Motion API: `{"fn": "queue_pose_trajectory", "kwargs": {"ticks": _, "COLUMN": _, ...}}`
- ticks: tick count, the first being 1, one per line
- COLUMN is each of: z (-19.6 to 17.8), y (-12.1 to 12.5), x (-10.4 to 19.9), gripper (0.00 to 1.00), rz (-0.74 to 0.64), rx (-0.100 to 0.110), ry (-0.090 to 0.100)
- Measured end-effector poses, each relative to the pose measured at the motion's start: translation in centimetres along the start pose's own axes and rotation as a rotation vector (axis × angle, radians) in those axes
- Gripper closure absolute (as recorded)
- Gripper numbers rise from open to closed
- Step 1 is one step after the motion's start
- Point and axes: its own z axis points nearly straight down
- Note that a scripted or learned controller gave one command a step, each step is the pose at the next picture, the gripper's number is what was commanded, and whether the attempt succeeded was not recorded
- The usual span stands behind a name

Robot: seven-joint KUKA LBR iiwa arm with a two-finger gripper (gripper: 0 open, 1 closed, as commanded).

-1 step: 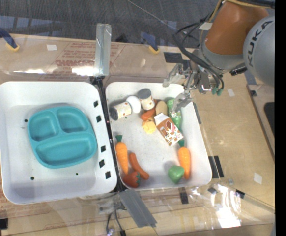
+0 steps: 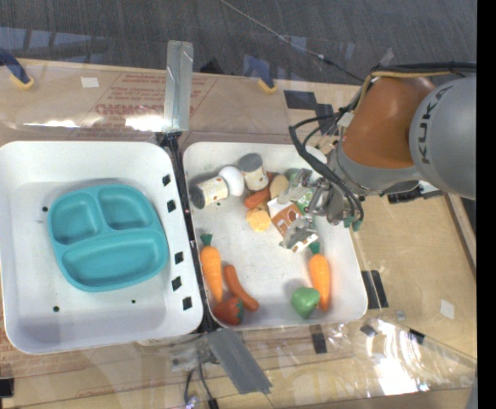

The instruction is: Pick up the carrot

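Two carrots [image 2: 319,278] lie in the right bin [image 2: 265,309]; "KUKA" marks the arm [image 2: 440,135]; whether the jaws [image 2: 303,224] are apart, I cannot tell.

dark grey carpet floor [image 2: 77,7] around a cardboard-covered bench [image 2: 231,100] under glossy plastic sheeting, taped corners

The scene is lit evenly and rather brightly from above. Strong glare is seen on the plastic sheet [image 2: 129,119] at 11 o'clock and again at 5 o'clock, where the film is crumpled. The two white bins [image 2: 26,313] are nearly overexposed, and only soft shadows are cast inside them. The picture is slightly soft overall, and small details are not resolved sharply.
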Motion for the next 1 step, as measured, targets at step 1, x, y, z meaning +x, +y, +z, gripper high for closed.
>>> {"fn": "queue_pose_trajectory", "kwargs": {"ticks": 1, "z": 6.17, "y": -2.73, "x": 5.32, "gripper": 0.00, "rz": -0.101, "rx": 0.001, "ry": -0.006}}
